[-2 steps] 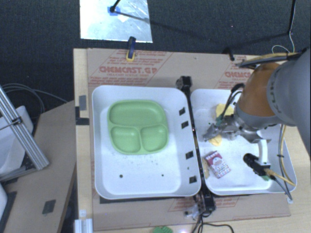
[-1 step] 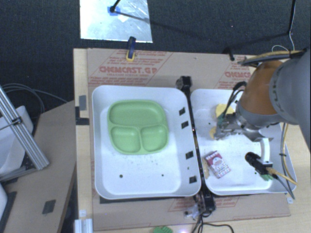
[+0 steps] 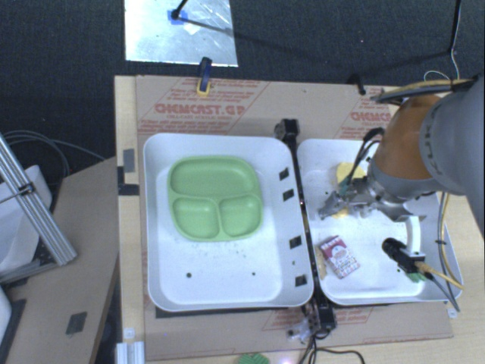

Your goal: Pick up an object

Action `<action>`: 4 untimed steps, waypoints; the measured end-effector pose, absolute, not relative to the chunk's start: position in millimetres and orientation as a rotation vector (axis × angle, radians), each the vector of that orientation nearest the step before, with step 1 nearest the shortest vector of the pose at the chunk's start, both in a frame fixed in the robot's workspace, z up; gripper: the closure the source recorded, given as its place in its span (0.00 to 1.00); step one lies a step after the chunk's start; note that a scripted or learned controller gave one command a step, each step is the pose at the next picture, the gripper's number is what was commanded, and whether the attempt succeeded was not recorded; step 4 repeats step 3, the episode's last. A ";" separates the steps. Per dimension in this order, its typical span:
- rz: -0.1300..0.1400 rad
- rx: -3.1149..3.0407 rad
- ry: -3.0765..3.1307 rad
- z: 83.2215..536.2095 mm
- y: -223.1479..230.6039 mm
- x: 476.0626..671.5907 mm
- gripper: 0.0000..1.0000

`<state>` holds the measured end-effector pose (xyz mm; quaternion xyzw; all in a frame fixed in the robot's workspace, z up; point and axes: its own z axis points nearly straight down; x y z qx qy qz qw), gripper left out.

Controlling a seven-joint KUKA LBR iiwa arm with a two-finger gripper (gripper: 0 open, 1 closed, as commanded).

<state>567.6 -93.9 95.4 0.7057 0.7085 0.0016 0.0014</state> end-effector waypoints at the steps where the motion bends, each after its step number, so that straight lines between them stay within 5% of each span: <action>1: 0.006 2.211 2.222 85.1 -118.6 631.3 0.00; 2: 0.004 2.210 2.227 95.7 -117.8 629.4 1.00; 3: 0.011 2.209 2.229 190.3 -62.7 584.7 1.00; 4: 0.011 2.209 2.229 190.3 -62.7 584.7 1.00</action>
